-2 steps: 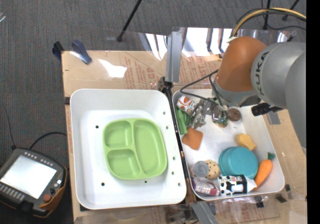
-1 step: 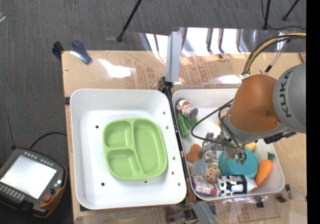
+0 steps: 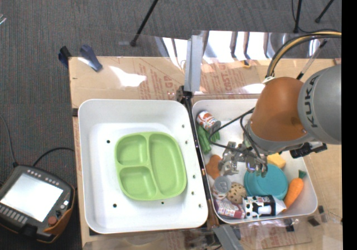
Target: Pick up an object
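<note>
because the arm reached in from the right, its orange band and grey wrist hung over the right bin (image 3: 310, 201), and the gripper (image 3: 241, 159) sat low among the clutter there. whether it was clenched or released could not be told from above, since the metal linkage blurred into the items beneath it; nothing was plainly seen in its grasp.

the pickable things were all crowded in that right bin: a small can (image 3: 207, 120) at the top left, a green piece (image 3: 203, 140) beside it, an orange-brown lump (image 3: 213, 166) just left of the gripper, a teal bowl (image 3: 268, 182) touching its lower right, a yellow block (image 3: 276, 160) near the bowl, a toy carrot (image 3: 295, 187) along the right wall, a speckled cookie (image 3: 236, 193), and a black-and-white carton (image 3: 262, 206) lying along the near wall. the gripper seemed aimed at the gap between the lump and the bowl, so a grab there looked likely to be cramped.

the left bin (image 3: 92, 126) held a green divided plate (image 3: 150, 165), lying flat, well apart from the gripper.
</note>
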Robot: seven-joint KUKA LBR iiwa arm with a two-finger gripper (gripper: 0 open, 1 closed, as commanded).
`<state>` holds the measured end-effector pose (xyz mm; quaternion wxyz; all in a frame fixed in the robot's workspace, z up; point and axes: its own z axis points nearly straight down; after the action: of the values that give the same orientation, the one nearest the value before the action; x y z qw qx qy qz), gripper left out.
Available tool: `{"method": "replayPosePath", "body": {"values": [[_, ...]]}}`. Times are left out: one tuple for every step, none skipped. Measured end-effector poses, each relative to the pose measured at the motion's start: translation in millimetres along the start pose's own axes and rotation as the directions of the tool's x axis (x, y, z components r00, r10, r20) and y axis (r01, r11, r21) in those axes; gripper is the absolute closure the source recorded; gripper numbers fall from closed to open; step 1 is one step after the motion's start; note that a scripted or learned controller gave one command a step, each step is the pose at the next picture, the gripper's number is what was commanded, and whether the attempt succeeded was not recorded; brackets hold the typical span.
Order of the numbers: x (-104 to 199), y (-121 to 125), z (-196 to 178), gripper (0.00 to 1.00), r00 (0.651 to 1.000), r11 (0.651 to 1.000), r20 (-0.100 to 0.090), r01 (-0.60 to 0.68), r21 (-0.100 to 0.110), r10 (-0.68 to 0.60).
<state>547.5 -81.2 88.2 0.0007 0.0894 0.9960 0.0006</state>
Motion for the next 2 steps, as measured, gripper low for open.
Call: {"method": "replayPosePath", "body": {"values": [[-89.3, -52.8, 0.6, 1.0, 0.999, 0.999, 0.002, 0.052, 0.001, -0.052], [-88.8, -52.0, 1.2, 0.0, 0.999, 0.999, 0.0, 0.053, 0.0, -0.053]]}}
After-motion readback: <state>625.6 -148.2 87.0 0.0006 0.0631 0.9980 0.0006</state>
